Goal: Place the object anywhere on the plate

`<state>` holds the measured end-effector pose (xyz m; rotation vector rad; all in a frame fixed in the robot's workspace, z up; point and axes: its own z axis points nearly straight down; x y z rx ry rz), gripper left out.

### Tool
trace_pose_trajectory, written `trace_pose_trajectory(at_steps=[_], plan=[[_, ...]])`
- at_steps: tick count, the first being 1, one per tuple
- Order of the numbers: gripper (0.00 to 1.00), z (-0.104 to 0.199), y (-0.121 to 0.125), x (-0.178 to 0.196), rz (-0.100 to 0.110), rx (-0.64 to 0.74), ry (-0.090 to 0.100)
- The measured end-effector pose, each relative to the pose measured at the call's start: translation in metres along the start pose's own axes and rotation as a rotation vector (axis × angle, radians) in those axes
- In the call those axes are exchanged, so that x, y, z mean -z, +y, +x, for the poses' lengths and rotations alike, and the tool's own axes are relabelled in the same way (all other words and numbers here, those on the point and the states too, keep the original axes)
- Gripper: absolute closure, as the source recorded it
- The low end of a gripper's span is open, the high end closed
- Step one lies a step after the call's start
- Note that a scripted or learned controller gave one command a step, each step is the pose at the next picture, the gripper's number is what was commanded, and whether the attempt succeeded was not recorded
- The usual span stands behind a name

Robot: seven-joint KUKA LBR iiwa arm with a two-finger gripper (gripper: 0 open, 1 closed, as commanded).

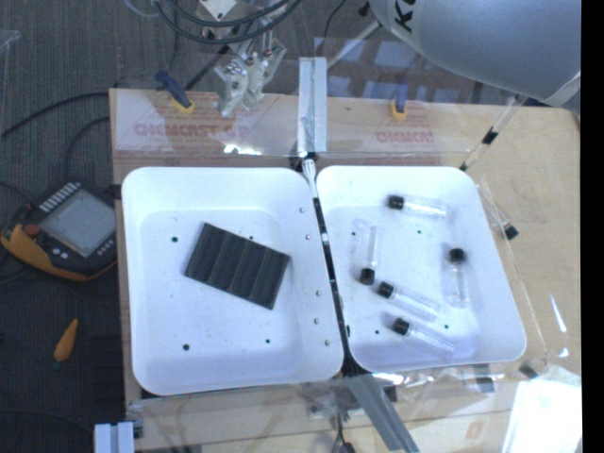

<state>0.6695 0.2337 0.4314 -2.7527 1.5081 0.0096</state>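
Vials (415,300) lie scattered in the right bin (491,333), five clear tubes with black caps: one nearest the front edge, one just behind it, one upright-looking along the bin's left side, one toward the right wall, and one at the back. None touches another. In the left bin (142,347) a dark ribbed plate (237,265) rests flat, turned at a slant, a little left of the bin's middle. Beyond the bins, a strip of tape runs up the wooden bench (538,187). Farther back, the gripper (242,80) hangs above the bench's far edge, well apart from both bins; its fingers are too small and blurred to tell whether they stand apart or together.
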Motion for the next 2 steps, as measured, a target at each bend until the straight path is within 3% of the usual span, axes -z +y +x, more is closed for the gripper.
trace_pose_trajectory(at_steps=[1,2], plan=[[1.0,-0.0004,-0.0001,-0.0007,0.001,0.654,-0.002],[1.0,-0.0001,0.0001,-0.0001,-0.002,0.006,0.0]])
